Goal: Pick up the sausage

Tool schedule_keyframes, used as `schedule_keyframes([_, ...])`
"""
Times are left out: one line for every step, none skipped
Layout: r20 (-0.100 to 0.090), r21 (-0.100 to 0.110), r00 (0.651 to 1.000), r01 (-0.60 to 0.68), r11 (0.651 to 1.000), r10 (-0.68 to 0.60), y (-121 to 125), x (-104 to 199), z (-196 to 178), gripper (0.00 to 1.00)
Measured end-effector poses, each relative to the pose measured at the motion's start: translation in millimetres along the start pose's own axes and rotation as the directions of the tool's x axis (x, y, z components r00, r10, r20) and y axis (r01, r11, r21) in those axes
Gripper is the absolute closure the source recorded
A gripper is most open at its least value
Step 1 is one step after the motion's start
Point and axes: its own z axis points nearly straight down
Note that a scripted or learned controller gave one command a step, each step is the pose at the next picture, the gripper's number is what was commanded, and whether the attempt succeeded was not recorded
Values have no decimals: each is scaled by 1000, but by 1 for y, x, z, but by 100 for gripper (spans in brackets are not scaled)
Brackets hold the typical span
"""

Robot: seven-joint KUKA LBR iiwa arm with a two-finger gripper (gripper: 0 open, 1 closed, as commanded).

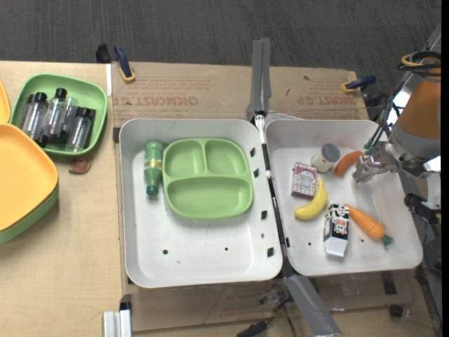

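Sausage (346,161), a curved glossy orange-red tube, lies beside metal jaws (364,171); their state is unclear.

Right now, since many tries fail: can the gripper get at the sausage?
Probably yes. The gripper hangs right beside the sausage, which lies exposed near the right bin's back wall. Only the small cup crowds its left end.

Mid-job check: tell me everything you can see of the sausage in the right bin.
The orange-red, curved, smooth plastic-looking sausage lies flat near the back of the shallow white right bin. Its left end is close beside a small grey-and-cream cup; whether they touch is unclear. The grey metal gripper sits at its right end, covering part of it, so a grasp cannot be confirmed.
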Motion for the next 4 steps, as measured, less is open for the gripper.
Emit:
schedule_keyframes([1, -1, 985, 172, 985, -172, 47, 2, -1, 100])
schedule_keyframes([-12, 21, 1000, 22, 1000, -21, 61, 5, 4, 100])
schedule_keyframes([0, 2, 971, -240, 971, 240, 39, 0, -19, 100])
schedule_keyframes([0, 0, 949, -316, 949, 316, 65, 12, -51, 100])
